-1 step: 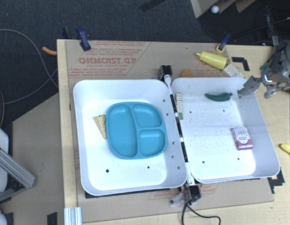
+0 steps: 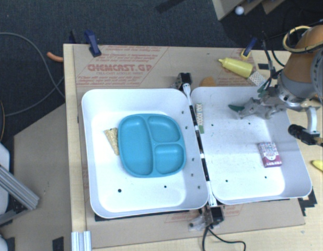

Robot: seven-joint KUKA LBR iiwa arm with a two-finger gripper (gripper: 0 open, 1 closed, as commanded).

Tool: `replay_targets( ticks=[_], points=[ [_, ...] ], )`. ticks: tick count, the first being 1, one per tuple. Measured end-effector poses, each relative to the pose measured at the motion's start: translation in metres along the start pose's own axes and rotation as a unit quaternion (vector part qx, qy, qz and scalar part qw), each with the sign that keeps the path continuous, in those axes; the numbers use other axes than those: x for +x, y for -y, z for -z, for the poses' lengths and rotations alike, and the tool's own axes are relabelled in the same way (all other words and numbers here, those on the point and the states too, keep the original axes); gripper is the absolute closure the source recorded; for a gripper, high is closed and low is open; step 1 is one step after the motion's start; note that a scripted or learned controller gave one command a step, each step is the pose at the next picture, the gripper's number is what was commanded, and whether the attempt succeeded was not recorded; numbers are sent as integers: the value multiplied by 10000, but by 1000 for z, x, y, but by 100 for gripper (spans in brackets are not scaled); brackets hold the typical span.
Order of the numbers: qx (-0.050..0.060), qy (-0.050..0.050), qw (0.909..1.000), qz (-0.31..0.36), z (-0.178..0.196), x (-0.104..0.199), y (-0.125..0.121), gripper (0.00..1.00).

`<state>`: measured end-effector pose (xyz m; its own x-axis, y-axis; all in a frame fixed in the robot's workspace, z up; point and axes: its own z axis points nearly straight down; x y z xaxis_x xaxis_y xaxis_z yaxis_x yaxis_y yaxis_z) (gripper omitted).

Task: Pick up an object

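Note:
My gripper (image 2: 244, 110) hangs over the back of the right bin (image 2: 240, 187), reaching in from the right, with the grey arm and its orange band (image 2: 306, 41) behind it. A small dark green shape (image 2: 235, 107) shows at its tip; whether it is a held object I cannot tell. A small pink and purple packet (image 2: 269, 154) lies flat on the right bin's floor, nearer the front right. A thin pale strip (image 2: 199, 116) rests against that bin's left wall. The left bin (image 2: 99, 192) holds a blue divided plate (image 2: 151, 144) with a tan wedge (image 2: 112, 137) at its left edge.
A yellow bottle-like object (image 2: 237, 66) lies on the bench behind the right bin, with a small orange-brown thing (image 2: 207, 81) near it. Blue clamps (image 2: 92, 43) sit at the bench's back edge. A black clip (image 2: 183, 80) joins the bins at the back.

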<state>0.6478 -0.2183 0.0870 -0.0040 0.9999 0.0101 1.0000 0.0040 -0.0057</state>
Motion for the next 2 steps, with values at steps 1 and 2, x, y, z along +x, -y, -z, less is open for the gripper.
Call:
replay_targets(
  ticks=[1, 2],
  points=[
    [-49, 50, 10000, -8, 121, 76, -20, 0],
    [-14, 51, 10000, -23, 49, 40, -18, 0]
  ],
)
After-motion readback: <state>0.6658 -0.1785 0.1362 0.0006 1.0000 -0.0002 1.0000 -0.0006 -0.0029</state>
